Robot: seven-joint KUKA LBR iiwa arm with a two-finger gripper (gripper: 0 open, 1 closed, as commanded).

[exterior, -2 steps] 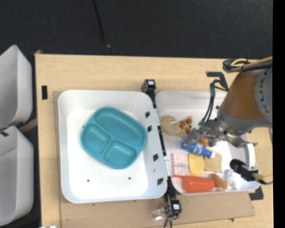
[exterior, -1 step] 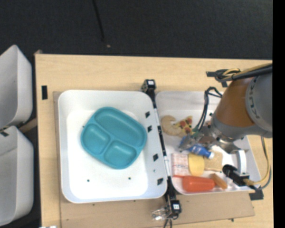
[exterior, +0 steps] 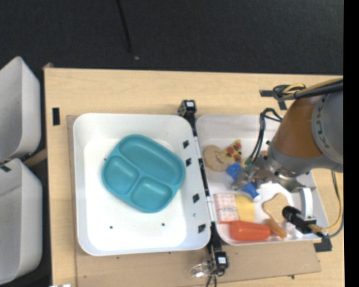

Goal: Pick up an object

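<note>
Orange cylinder (exterior: 249, 231) lying below pincer (exterior: 249, 181), which is reaching among right-bin (exterior: 224, 124) clutter beside blue toy (exterior: 234, 171); grip state unclear.

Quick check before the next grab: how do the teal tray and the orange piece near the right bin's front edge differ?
The teal tray is broad and flat with three compartments; the orange piece is a small, elongated solid. The tray lies alone in the left bin, while the orange piece is crowded among other items in the right bin, near the gripper. Both lie flat and untouched.
</note>
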